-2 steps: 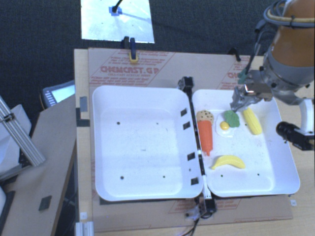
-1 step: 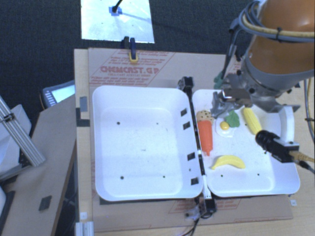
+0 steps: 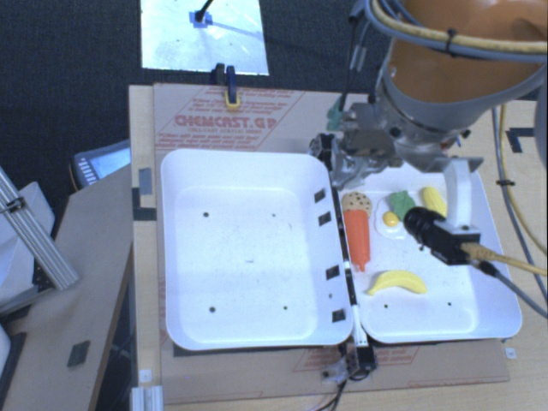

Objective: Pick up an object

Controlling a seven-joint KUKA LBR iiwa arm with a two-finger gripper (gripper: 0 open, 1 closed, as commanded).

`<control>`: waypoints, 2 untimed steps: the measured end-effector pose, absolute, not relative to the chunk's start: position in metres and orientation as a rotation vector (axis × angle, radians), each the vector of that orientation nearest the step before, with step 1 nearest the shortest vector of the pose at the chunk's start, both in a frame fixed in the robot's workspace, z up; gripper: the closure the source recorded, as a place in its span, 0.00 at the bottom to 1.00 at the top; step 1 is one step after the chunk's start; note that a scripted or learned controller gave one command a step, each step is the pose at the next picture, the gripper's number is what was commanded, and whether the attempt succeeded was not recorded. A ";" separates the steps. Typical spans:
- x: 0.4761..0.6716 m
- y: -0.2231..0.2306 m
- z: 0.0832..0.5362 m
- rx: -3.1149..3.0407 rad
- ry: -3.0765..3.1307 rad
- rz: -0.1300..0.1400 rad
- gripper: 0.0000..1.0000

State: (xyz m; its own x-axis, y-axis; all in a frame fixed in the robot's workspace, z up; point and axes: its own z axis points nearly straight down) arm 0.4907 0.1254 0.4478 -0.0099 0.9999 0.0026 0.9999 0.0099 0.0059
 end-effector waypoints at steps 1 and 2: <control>0.498 0.178 0.508 2.210 2.229 0.012 1.00; 0.498 0.175 0.517 2.209 2.231 0.008 1.00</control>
